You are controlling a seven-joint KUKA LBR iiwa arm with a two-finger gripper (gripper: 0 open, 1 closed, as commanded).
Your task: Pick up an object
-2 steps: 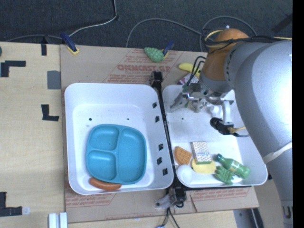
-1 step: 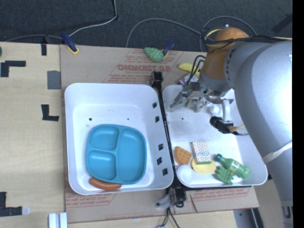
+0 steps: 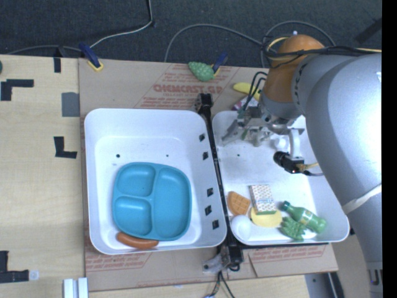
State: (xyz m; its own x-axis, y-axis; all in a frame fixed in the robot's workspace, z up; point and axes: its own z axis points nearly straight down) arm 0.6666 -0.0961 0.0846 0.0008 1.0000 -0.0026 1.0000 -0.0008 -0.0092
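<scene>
My gripper [image 3: 243, 131] hangs low over the far left corner of the right bin [image 3: 329, 194], with the grey arm and its orange band [image 3: 286, 67] rising behind it. No object shows in its grasp. At the near end of that bin lie an orange waffle piece [image 3: 237, 202], a small patterned box [image 3: 262, 197], a yellow item [image 3: 267, 218], a white item [image 3: 242, 227], a green bottle [image 3: 304, 215] and a green leafy toy [image 3: 291, 230]. All of them lie well in front of the gripper.
The left bin [image 3: 99, 129] holds a blue divided plate [image 3: 152, 200] with an orange sausage [image 3: 138, 241] at its near edge. Behind the bins, on the cardboard, lie a green toy [image 3: 201, 71] and a yellow banana [image 3: 245, 87]. A black divider [image 3: 211, 160] separates the bins.
</scene>
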